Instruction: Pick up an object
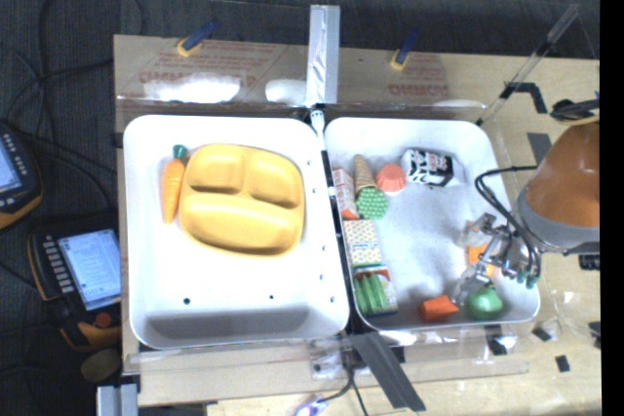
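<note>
My gripper (485, 266) hangs low over the near right corner of the right bin (429, 239), with the orange band of the arm (575, 175) behind it. Just below it lie a green ball (485, 304) and an orange block (439, 308). A small orange piece (474, 253) shows beside the gripper body. I cannot make out anything held.
Along the right bin's left wall lie a cone (363, 172), a green dotted piece (371, 203), a patterned box (362, 242) and green stalks (374, 290). A pink item (391, 177) and a black-and-white item (427, 167) sit at the back. The left bin (146, 297) holds a yellow tray (244, 198) and a carrot (173, 185).
</note>
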Controlling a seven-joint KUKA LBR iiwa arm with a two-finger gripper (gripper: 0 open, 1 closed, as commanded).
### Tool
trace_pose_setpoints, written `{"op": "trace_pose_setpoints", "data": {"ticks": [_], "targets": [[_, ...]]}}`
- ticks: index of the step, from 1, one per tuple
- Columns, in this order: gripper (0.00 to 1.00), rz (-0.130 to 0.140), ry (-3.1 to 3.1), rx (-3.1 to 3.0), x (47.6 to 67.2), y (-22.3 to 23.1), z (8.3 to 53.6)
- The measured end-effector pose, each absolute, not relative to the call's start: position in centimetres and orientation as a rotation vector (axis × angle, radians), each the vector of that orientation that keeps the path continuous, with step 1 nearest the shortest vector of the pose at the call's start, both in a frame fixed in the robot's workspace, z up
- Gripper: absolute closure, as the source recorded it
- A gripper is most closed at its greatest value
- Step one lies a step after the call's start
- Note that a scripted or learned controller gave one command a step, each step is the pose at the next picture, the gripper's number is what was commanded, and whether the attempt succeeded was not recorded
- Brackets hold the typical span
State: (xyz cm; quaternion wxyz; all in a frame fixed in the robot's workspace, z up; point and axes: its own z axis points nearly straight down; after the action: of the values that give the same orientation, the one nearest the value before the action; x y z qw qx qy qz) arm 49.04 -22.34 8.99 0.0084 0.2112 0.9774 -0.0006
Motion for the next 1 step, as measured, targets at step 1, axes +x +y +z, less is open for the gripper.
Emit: {"op": "trace_pose_setpoints", "data": {"ticks": [1], "targets": [[0.00, -0.005, 3.060, 0.637, 49.87, -18.35, 8.98]]}}
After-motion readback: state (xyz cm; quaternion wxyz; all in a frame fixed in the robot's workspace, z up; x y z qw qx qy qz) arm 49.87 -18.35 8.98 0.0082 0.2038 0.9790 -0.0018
